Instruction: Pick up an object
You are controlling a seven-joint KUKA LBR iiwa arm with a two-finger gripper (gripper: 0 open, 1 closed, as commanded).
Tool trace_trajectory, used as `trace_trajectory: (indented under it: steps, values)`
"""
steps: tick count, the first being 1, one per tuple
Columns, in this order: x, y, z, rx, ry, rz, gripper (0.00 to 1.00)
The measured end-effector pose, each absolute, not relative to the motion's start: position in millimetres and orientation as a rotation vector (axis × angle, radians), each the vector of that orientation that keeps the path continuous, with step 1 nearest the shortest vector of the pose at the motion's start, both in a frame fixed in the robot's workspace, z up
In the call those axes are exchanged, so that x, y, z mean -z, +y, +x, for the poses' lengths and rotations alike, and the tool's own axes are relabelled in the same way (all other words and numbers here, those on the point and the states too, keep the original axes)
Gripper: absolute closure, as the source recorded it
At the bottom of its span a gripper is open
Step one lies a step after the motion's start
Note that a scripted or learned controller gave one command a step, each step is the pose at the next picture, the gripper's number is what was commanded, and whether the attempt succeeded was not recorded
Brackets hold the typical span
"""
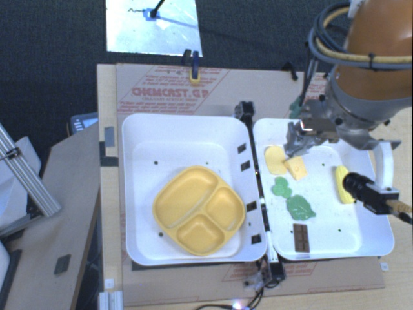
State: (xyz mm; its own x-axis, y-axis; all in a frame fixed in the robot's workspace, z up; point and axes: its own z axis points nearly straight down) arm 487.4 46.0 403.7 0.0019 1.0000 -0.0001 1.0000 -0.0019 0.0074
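My gripper hangs over the upper part of the right bin, just above the yellow cheese-like pieces. Below those pieces lie two green leafy pieces. A brown chocolate bar sits near the bin's front. A yellow corn-like piece lies at the right, partly behind a black part of the arm. The arm's body hides much of the gripper.
In the left bin sits a yellow divided tray. Black clips line the ridge between the two bins. A yellow clamp stands at the back of the board. A grey metal bar lies at far left.
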Motion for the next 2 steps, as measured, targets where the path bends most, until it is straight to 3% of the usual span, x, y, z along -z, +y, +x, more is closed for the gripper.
trace_trajectory:
  steps: [1, 2]
  values:
    - [-529.2, 90.1, 486.9, -0.024, 2.225, 2.205, 1.00]
    - [-389.6, 148.3, 487.0, 0.014, 2.237, 2.215, 1.00]
